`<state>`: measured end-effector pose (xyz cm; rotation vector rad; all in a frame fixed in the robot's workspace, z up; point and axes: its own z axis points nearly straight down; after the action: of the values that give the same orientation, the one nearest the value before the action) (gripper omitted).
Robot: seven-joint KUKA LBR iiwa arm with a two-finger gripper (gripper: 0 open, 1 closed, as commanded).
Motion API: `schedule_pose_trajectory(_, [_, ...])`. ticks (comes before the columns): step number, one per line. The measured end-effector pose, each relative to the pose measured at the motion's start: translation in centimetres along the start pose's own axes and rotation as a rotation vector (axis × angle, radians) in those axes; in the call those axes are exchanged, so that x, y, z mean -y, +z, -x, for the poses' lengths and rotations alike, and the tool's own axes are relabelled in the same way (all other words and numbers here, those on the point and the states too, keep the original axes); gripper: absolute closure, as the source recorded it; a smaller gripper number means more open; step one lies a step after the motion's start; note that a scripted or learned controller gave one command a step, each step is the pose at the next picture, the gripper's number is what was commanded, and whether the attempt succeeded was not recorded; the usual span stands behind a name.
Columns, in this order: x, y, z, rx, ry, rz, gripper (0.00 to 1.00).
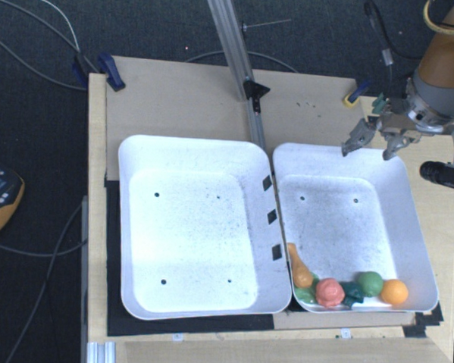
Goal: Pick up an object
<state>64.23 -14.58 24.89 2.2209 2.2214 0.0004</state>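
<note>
Camera view has the fingers (373, 146) spread apart with nothing between them, hanging over the far rim of the right bin (409, 186), roughly at that bin's 1 o'clock corner. Going outward from there, the grey wrist and orange band of the arm (444, 67) come in from the 2 o'clock side of the picture, so the tool looks parked high and clear, probably so it can see or choose a target before dropping in. The stuff to grab is all bunched along the near wall of the right bin, around its 6 o'clock edge, likely because the bin tilts that way and everything slid down: an orange carrot-like piece (299, 269) at the 7 o'clock end, a pink-red ball (330, 291) next to it, something dark teal (353, 291) that I can't make out, a green ball (370, 282), and an orange ball (394, 291) at the 5 o'clock end. They're touching or nearly so, which could make a clean pinch awkward. Left bin (137, 165) sits just beside the right one on the counter (178, 91). My guess: nothing picked yet, approach hasn't started.
</note>
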Motion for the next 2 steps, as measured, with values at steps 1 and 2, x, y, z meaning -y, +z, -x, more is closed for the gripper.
schedule_pose_trajectory(1, [0.6,11.2,6.2,-0.002,0.003,-0.008,0.00])
schedule_pose_trajectory(2, [0.3,9.6,6.0,0.001,0.000,0.002,1.00])
